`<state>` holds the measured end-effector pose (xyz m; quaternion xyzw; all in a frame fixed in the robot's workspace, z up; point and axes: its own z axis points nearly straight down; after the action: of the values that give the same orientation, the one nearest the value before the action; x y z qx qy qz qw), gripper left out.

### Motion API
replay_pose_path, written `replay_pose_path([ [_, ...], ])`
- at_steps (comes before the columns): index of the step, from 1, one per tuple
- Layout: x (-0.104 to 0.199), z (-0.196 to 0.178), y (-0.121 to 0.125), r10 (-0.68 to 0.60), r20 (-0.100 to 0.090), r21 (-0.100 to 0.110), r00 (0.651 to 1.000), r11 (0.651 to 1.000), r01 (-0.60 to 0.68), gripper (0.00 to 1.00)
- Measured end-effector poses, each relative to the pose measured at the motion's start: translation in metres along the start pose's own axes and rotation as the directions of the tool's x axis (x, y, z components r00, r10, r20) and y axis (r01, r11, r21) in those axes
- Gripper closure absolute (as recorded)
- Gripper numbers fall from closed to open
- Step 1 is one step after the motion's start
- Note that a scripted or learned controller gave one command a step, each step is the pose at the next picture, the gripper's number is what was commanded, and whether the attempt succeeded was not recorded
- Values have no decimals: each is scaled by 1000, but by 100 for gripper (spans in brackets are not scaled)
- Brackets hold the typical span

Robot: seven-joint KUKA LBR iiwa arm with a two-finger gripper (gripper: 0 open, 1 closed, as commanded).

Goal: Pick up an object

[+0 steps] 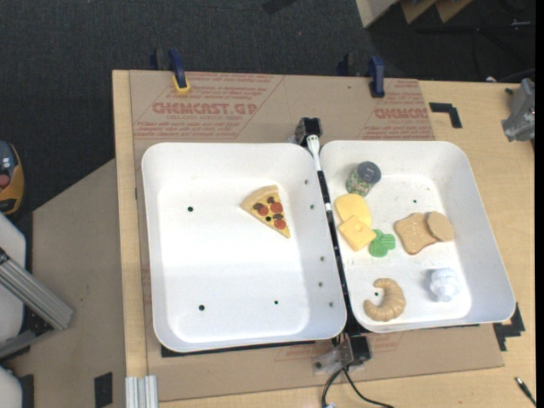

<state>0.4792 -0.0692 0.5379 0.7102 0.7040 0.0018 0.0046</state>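
Left bin (170, 228) holds pizza slice (268, 210).

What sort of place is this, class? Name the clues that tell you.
Probably a robotics lab bench, not a kitchen: two shallow white bins sit on a clamped board, holding toy food such as a pizza slice and a croissant.

Red "CHEMCAST GP" print on the brown bench sheet (212, 107), repeated, reversed, upper right
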Motion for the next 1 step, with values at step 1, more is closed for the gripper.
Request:
replay_pose_path([
  [1, -64, 3, 1, -3, -1, 4, 1000, 1000, 3, 100],
])
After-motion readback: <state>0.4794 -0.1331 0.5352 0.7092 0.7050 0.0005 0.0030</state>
